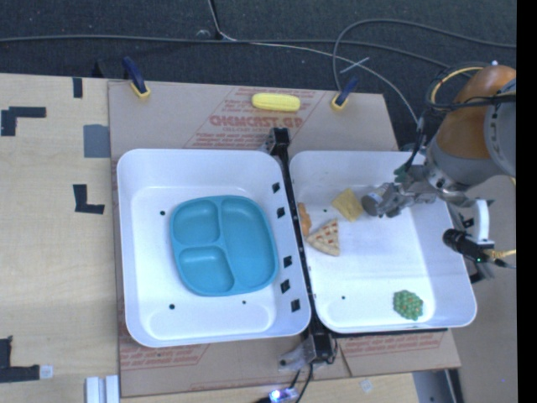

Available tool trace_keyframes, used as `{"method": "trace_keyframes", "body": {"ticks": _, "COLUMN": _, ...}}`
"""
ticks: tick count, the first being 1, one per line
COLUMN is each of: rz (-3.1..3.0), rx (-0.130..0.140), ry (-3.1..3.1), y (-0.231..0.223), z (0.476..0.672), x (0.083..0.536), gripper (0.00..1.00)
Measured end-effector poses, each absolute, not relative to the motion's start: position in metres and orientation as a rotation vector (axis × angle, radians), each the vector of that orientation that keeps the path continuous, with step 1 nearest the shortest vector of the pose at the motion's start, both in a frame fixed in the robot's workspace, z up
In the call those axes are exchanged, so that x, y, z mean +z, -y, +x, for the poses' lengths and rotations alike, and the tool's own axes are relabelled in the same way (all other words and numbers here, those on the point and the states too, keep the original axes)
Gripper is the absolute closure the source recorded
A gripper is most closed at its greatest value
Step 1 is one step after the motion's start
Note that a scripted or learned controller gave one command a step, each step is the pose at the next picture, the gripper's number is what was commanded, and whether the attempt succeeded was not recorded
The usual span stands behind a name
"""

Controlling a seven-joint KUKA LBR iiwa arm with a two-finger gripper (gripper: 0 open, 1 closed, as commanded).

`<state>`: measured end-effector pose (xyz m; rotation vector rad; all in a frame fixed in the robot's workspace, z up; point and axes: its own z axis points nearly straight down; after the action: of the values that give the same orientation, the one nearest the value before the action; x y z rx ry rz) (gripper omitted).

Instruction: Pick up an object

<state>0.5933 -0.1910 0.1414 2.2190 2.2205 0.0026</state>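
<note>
Camera view | hand (375,202) in right bin (436,263), just beside cheese wedge (346,204) | grip state: cannot tell | green ball (409,305) well apart

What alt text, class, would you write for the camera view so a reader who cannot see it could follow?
A grey robot arm's gripper reaches into the right white bin beside a yellow wedge, with a pizza slice and green cluster nearby. The left white bin holds a blue divided plate.

Fixed overhead camera, slanted down, both bins (126,225)
</note>
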Motion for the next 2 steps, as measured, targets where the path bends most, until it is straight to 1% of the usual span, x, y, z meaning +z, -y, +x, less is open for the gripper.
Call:
{"method": "trace_keyframes", "body": {"ticks": 1, "rz": 2.218, "rx": 0.003, "ry": -2.222, "y": 0.186, "z": 0.590, "x": 0.186, "gripper": 1.00}}
{"method": "trace_keyframes", "body": {"ticks": 2, "rz": 2.217, "rx": 0.003, "ry": -2.220, "y": 0.189, "z": 0.587, "x": 0.248, "gripper": 1.00}}
